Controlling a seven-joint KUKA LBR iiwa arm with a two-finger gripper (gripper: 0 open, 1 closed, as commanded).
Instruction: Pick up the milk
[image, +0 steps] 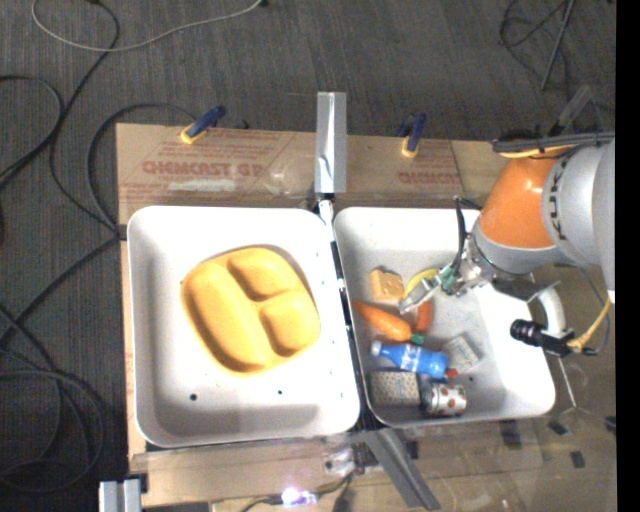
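A small grey-white carton (462, 351), which looks like the milk, lies tilted in the right bin (520, 380), just right of a blue bottle (411, 358). My gripper (420, 291) hangs over the middle of that bin, up and to the left of the carton and apart from it. Its tip is above an orange carrot (383, 319) and a yellow item (428, 276). Nothing can be seen held in it. The grey arm with its orange band (525, 205) comes in from the right.
The right bin also holds a piece of toast (386, 284), a speckled grey block (396, 388) and a spotted can (444, 399). A yellow divided plate (252, 308) lies in the left bin (160, 400). A black cable fitting (540, 334) sticks out near the right bin's right side.
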